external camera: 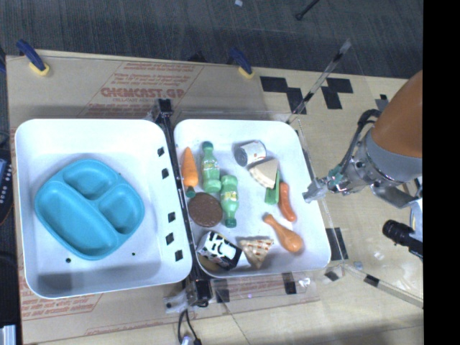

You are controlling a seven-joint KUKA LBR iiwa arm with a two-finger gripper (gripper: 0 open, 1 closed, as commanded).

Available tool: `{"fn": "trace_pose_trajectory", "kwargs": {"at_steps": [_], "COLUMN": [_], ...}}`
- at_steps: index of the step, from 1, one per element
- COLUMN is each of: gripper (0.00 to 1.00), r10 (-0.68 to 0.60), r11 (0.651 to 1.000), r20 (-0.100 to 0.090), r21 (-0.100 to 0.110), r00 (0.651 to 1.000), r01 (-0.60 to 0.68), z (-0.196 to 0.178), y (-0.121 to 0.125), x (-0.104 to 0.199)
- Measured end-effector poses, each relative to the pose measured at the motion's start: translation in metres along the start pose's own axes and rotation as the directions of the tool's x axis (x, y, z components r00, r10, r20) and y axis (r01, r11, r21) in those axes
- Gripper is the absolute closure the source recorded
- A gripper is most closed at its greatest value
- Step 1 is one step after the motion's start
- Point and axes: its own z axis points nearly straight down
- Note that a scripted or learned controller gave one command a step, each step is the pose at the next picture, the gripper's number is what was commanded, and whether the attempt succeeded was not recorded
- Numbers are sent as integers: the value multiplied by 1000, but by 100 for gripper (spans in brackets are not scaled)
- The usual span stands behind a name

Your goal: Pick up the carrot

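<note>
- Carrot [189, 168]: lay at about nine o'clock from the gripper [321, 187], well apart, across the whole right bin [302, 160]; long axis near twelve-to-six, thick end up.
- Gripper: hung just past the bin's three o'clock rim, touching no toy; open or closed could not be told.
- Between the two: green bottles [219, 182] just beside the carrot at three o'clock, then a sausage [287, 202].
- Blue tray [86, 207]: sat in the left bin, farther toward nine o'clock.

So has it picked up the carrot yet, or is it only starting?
Only starting. The carrot lies in the right bin, by its left wall beside the green bottles. The gripper sits at the bin's right rim, nowhere near it. Reaching, gripping and lifting all remain.
</note>
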Motion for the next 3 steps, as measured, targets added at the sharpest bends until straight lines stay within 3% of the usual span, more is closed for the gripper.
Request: {"fn": "trace_pose_trajectory", "kwargs": {"at_steps": [1,2,3], "gripper": [0,0,0], "r10": [-1,-164,-168], "r11": [1000,986,986], "r20": [-5,-14,0], "r21": [7,11,-6], "r00": [1000,986,986], "r01": [1,164,168], "z": [4,116,171], "y": [-1,-3,3], "x": [1,4,2]}}
